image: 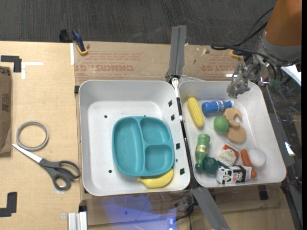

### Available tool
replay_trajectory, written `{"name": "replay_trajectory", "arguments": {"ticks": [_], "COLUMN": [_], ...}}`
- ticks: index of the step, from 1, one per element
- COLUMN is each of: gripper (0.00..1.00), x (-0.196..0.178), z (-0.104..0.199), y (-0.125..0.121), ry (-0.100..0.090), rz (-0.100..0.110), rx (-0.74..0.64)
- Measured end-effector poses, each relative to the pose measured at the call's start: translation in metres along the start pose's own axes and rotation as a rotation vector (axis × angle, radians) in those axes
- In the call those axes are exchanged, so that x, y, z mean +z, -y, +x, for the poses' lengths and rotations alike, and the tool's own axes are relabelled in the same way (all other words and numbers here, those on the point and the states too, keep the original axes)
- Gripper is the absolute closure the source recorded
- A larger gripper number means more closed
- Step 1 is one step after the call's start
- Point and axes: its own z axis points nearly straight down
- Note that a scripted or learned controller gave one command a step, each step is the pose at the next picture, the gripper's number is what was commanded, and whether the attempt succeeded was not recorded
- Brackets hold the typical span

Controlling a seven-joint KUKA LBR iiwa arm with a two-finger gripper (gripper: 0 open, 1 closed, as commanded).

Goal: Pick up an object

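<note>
The arm (287, 20) is reaching in over the right bin (271, 128). The left bin (88, 128) is holding a tray (142, 145) and a banana (158, 180). The gripper (238, 86) is hanging above the bottle (217, 107), carrying nothing; I cannot tell how its jaws are standing. I think it is lining up. Next it needs to go down onto the bottle.

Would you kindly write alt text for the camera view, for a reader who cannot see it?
The arm's hand hangs over the back edge of the right bin, above a blue bottle, corn, a green ball and other toy food. The left bin holds a teal tray on a banana; scissors lie on the bench.
</note>
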Motion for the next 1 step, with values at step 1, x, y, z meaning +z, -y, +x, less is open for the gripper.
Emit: {"name": "replay_trajectory", "arguments": {"ticks": [1], "gripper": [0.0], "x": [0.001], "z": [0.0003], "y": [-0.0002], "ry": [-0.002], "rz": [0.0], "rx": [-0.001]}}
